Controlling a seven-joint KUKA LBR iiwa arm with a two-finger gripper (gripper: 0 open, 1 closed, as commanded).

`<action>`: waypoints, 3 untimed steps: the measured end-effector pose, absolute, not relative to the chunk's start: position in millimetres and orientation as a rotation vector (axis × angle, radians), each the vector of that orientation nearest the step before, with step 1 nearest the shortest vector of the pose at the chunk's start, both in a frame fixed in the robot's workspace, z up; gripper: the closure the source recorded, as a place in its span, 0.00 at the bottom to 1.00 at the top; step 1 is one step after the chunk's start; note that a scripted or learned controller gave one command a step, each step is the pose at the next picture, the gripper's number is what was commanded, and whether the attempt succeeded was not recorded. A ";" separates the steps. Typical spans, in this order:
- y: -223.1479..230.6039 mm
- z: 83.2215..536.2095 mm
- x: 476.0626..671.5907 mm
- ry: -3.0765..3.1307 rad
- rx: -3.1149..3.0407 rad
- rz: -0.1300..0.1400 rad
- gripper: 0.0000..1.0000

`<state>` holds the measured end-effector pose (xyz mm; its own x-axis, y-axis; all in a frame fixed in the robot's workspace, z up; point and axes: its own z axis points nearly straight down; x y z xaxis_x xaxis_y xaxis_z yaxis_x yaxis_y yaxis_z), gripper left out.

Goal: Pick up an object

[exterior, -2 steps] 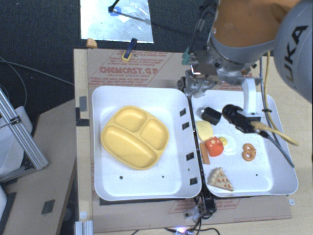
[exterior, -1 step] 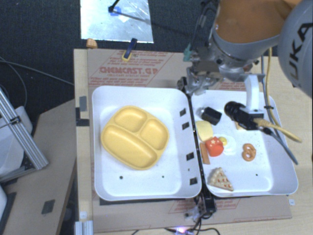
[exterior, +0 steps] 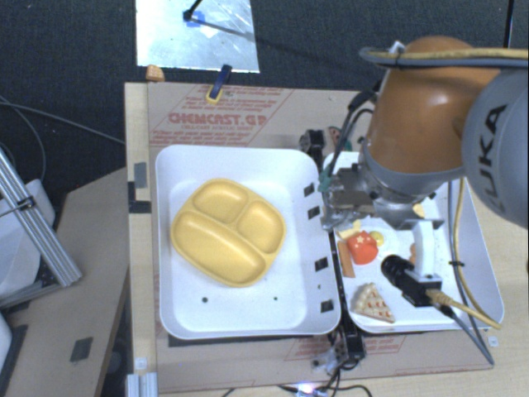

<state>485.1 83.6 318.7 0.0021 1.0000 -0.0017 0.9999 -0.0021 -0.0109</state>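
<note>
My arm (exterior: 430, 114) hung over the right bin (exterior: 481, 259) and covered most of its far half, so much of what lay there was hidden from me. The plainest thing I could make out was a red toy tomato (exterior: 361, 247) on the bin floor, and I place the rest from it. My tool (exterior: 344, 212) sat just beyond the tomato and a little to its left, a grey metal mass under the wrist. Its working end was buried in shadow and clutter, and I could not tell whether it was wide, narrow or closed on anything. A brown strip (exterior: 345, 260) lay against the tomato's left side, its far end lost under the tool. A small yellow piece (exterior: 377, 238) touched the tomato's right side, too small to name. Nearer the camera than the tomato and slightly right of it, apart from it, lay a toy pizza slice (exterior: 373, 303), fully in view. Right of the tomato and farther back, an orange-yellow scrap (exterior: 421, 210) peeked from under the arm, mostly covered. Well left of the tomato, the left bin (exterior: 192, 314) held a yellow divided plate (exterior: 229, 230), lying flat and unobstructed. Both bins rested on a printed cardboard sheet (exterior: 223, 118) on the worktop (exterior: 91, 222), and the sheet's lettering was only partly readable.
</note>
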 end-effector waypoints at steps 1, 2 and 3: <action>68.7 388.6 487.2 -2.228 -2.222 -0.010 1.00; 70.0 396.8 487.9 -2.234 -2.215 -0.009 1.00; 70.2 407.6 488.6 -2.240 -2.211 -0.012 1.00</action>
